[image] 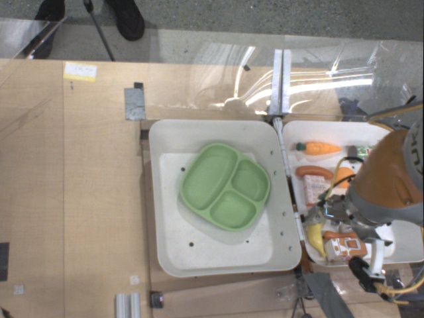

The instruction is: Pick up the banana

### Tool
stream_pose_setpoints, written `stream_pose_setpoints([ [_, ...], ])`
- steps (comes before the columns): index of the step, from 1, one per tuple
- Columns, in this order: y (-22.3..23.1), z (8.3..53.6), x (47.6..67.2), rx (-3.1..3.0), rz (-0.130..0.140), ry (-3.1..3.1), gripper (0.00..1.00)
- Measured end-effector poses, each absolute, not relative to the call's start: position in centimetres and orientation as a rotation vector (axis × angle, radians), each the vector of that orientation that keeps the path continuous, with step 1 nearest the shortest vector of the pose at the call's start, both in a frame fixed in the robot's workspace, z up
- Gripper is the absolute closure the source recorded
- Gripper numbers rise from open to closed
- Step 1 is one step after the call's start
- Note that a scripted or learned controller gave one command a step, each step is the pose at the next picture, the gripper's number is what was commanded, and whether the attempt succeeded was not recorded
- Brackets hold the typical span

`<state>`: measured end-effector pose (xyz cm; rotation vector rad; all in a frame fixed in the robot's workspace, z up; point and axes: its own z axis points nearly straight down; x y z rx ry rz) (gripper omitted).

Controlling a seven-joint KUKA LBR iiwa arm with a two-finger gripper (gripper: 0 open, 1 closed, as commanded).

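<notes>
The gripper [326,218] hangs low in the right bin [381,132], but I can't tell how it's set. The banana [315,238] lies just below it, apparently touching.

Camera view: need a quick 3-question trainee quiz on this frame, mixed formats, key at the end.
1. True or false: the green divided plate lies in the same bin as the banana.
2. Multiple choice: what lies nearest the far wall of the right bin? A) carrot B) banana C) green plate
3. Fill in: the arm's orange band hangs over the ____ bin.

Key
1. False. The plate is in the left bin; the banana is in the right bin, near its left wall.
2. A, the carrot.
3. Right. The hand is low there, just above the banana.
</notes>
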<state>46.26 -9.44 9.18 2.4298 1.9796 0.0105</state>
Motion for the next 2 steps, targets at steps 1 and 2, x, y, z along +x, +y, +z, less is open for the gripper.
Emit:
stream_pose_setpoints([
  [1, -9.5, 10.2, 46.4, 2.43, 0.014, 1.978, 1.0],
  [2, -3.8, 19.1, 49.5, 2.321, 0.006, 2.112, 1.0],
])
